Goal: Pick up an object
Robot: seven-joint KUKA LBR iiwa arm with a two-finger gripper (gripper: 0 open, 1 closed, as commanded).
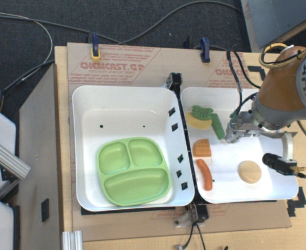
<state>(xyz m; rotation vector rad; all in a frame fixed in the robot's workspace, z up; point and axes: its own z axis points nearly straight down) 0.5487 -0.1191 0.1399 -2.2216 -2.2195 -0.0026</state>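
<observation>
Currently, operator, your arm (285, 87) is reaching in from the right over the right bin (278, 191), and its gripper (235, 132) is hanging just beside the green toy (211, 120). Whether the gripper is gripping anything you cannot tell from this angle. The green toy is lying against a yellow piece (197, 121) at the bin's far left. Nearer you, an orange block (202, 148) is sitting above a red sausage (206, 174), and a tan round piece (249, 171) is resting well apart. The left bin (85, 139) is holding a green divided plate (134, 170).
</observation>
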